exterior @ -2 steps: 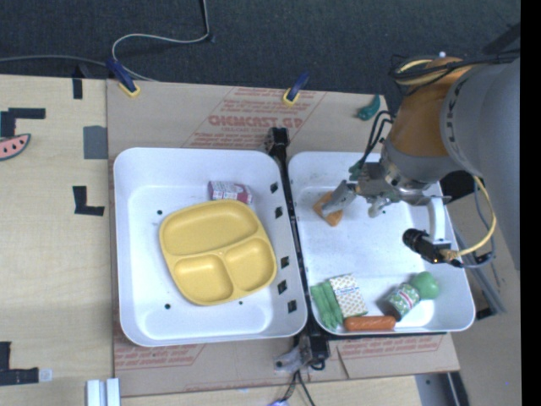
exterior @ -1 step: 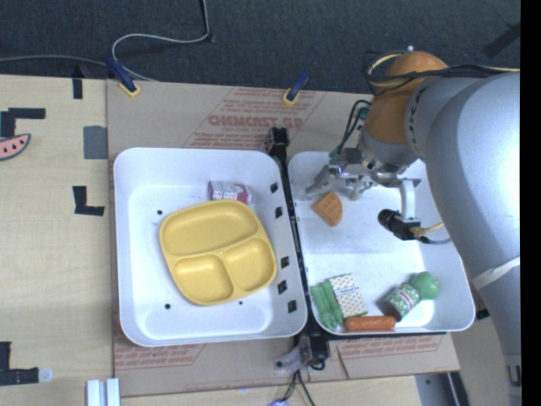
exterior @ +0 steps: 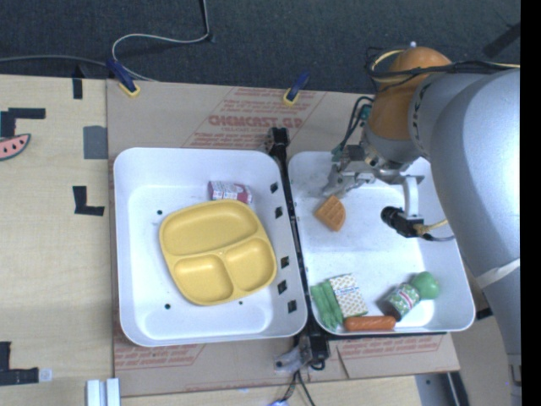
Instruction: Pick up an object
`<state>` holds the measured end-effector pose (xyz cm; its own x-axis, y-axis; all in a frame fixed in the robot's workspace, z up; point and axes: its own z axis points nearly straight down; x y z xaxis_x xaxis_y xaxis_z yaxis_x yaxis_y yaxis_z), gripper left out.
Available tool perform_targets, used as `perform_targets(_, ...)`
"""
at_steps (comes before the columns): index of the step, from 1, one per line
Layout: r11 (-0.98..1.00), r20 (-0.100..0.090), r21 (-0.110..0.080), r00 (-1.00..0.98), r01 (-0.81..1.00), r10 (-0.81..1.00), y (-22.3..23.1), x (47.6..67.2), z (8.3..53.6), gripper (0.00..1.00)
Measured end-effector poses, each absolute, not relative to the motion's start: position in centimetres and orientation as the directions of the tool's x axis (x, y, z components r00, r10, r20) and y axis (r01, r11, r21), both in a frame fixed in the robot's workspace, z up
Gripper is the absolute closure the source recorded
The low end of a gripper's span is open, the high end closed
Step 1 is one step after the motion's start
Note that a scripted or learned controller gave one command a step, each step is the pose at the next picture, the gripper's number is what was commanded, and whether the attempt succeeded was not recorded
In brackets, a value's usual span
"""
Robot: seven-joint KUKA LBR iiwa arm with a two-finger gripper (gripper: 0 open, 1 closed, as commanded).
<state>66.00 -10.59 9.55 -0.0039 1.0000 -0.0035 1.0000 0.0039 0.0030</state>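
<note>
Cardboard-covered surface (exterior: 169,117), dark carpet (exterior: 296,15) at top; orange bread chunk (exterior: 330,213) mid-right, just below the pincer (exterior: 342,184); its grip I can't tell.

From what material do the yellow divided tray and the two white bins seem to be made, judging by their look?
The yellow divided tray looks like moulded plastic with a smooth, slightly matte finish: uniform colour, rounded compartment walls, soft highlights. The left bin and the right bin look like thin white plastic, smooth and faintly glossy, with rounded corners and a rolled rim. This is a guess from appearance alone.
</note>
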Motion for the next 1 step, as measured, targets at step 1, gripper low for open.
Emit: perform_targets(1, 0.004, 0.000, 0.002, -0.004, 1.000, 1.000, -2.08, 66.62, 22.24, 1.00)
